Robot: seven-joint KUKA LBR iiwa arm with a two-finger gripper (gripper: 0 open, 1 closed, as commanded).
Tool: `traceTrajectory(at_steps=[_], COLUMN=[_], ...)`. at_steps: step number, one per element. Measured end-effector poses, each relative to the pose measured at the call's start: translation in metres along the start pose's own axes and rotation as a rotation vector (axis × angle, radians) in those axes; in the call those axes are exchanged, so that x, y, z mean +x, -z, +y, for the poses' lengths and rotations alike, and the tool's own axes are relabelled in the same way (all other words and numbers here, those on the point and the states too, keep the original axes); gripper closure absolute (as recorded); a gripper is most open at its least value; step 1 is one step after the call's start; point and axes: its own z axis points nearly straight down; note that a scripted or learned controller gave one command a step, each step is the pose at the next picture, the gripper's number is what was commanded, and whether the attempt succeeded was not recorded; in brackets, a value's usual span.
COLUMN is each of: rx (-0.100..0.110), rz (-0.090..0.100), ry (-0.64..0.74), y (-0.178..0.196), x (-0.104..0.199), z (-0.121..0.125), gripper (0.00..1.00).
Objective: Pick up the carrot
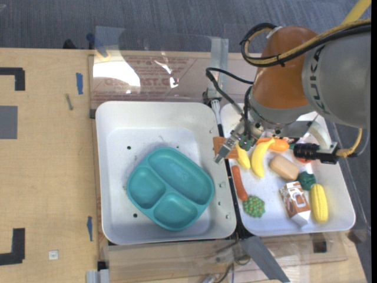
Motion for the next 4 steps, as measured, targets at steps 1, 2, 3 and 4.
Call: traceTrajectory(at_steps=[1,2,3,4], rx=[-0.011,0.008,-0.003,-0.006], rz=[-0.013,0.005,-0.007,-0.011], ry=[0.077,-0.057,-0.05,-0.048], y=[0.152,-0.021,-0.005,0.005], x=[-0.001,-0.042,-0.043,-0.044], z=[-0.004,-0.107,-0.102,-0.1], gripper=[1.0,1.0,1.0,1.0])
